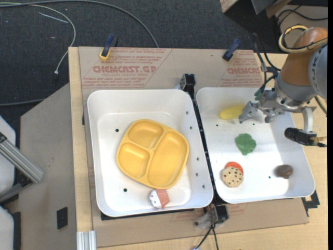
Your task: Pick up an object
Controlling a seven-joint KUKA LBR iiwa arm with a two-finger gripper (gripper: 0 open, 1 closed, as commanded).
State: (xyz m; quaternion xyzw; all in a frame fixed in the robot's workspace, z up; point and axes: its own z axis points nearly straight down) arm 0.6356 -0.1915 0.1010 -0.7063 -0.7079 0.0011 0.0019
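1. Nothing is seen to have been lifted; every object lies on a bin floor, so the task is judged to be at its approach stage, with the pick itself left to do.
2. The claw is seen low over the right bin, at its upper part, just beside the yellow banana-shaped toy, which lies to the claw's left.
3. Whether the claw is spread or pressed together cannot be told, and contact with the yellow toy cannot be told either; nothing is seen pinched in it.
4. The yellow toy is judged the likeliest target, being the nearest thing to the claw.
5. Other candidates are seen below the yellow toy in the same bin: a green leafy toy nearest, then a cookie-like piece with a red edge, and a small brown object toward the bin's lower right.
6. In the left bin, well apart from the yellow toy, a yellow divided plate is seen, with a small pink-and-white item just below it.
7. What is judged left: closing on an object, lifting it clear of the bin floor, and showing it held.
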